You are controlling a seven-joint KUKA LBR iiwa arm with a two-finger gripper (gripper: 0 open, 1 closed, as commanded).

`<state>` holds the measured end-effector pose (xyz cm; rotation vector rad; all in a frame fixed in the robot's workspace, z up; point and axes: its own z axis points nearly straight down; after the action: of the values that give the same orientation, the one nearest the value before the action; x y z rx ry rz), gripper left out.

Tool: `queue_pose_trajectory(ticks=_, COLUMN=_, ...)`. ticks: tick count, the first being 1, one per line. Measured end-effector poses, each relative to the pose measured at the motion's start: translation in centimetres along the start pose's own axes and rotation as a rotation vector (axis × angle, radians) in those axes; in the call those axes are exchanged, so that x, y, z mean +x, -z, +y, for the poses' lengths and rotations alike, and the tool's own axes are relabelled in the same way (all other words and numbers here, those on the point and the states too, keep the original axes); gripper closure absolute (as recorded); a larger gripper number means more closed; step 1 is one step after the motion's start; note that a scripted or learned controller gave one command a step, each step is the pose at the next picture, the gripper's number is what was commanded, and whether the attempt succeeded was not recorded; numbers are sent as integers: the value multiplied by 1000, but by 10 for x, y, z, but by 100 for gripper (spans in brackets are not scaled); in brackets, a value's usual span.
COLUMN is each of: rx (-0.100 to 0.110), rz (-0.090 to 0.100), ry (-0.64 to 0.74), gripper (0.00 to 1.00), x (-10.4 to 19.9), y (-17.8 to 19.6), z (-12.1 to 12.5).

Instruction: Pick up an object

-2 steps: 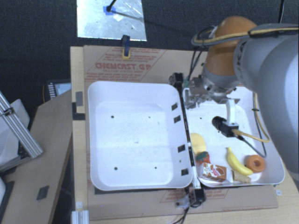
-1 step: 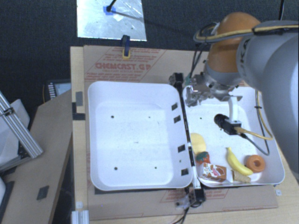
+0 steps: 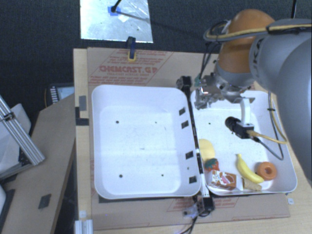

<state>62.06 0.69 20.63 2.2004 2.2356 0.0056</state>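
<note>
On the bench we see two shallow white bins side by side on a tan board with red print: the left bin (image 3: 141,140) and the right bin (image 3: 278,172). The arm (image 3: 273,48) reaches in from the right, grey with its orange band (image 3: 241,35) above the wrist, and it hangs over the far part of the right bin. The gripper (image 3: 204,99) sits near that bin's far left corner, close to the divide between the two bins; whether it is spread or closed we cannot tell from this angle, and we see nothing held in it. A black fitting (image 3: 237,126) with a yellow cable trails from the arm over the middle of the right bin.

The objects lie gathered along the near side of the right bin, well apart from the gripper. A pale yellow round object (image 3: 206,149) rests against the left wall. Just nearer than it sits a small red and green item (image 3: 211,164), and beside that a small red and white packet (image 3: 223,179). A banana (image 3: 246,168) lies to the right of the packet, and an orange ring (image 3: 266,170) like a doughnut sits just beside the banana's near end.

Beyond the board, a shiny grey sheet (image 3: 116,13) lies on the dark floor.
</note>
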Motion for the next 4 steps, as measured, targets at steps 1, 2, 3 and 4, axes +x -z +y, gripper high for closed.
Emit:
queue_pose_trajectory(ticks=1, rx=11, rz=2, ry=-9, gripper=100, x=21, y=-23, z=-56)
queue_pose_trajectory(ticks=2, rx=-16, rz=4, ry=-6, gripper=100, x=69, y=164, z=-7)
queue_pose_trajectory(ticks=3, rx=13, rz=2, ry=-6, gripper=100, x=128, y=79, z=-32)
queue_pose_trajectory(ticks=4, rx=14, rz=0, ry=-9, gripper=100, x=150, y=-8, z=-46)
